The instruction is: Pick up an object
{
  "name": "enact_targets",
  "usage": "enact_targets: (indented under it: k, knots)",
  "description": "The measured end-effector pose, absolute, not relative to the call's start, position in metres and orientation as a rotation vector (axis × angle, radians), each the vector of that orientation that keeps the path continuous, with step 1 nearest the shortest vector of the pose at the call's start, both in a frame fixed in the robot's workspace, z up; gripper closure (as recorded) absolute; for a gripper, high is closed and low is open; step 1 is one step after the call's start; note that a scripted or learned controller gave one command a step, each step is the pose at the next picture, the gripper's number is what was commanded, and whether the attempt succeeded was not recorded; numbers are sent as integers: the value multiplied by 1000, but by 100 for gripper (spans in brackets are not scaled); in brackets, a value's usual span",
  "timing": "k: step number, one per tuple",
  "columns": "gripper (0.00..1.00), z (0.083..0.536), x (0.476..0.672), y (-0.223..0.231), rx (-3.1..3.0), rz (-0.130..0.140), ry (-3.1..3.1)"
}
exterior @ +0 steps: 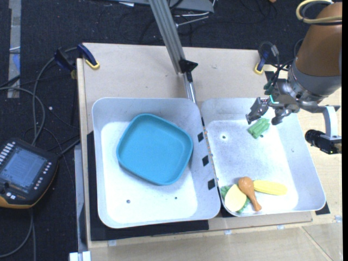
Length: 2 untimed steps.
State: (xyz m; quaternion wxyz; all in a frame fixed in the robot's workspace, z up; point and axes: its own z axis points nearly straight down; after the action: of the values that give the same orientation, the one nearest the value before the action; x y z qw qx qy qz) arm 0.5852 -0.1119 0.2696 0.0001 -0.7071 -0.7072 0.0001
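The grey two-finger gripper hung with fingers spread over a small green block in the right white bin — grasp pending, apparently; descent and closing remained.

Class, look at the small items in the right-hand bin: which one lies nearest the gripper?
The green piece, alone at the bin's far end just below the gripper. The yellow piece, orange piece and pale round piece cluster at the near edge.
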Motion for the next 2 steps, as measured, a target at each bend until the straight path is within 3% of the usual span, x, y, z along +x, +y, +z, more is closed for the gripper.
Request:
enact_targets:
  k: [1, 2]
  knots:
    - [0, 270, 585, -112, -2221, 0, -2221]
    - [0, 219, 576, -117, -2220, 5, -2218]
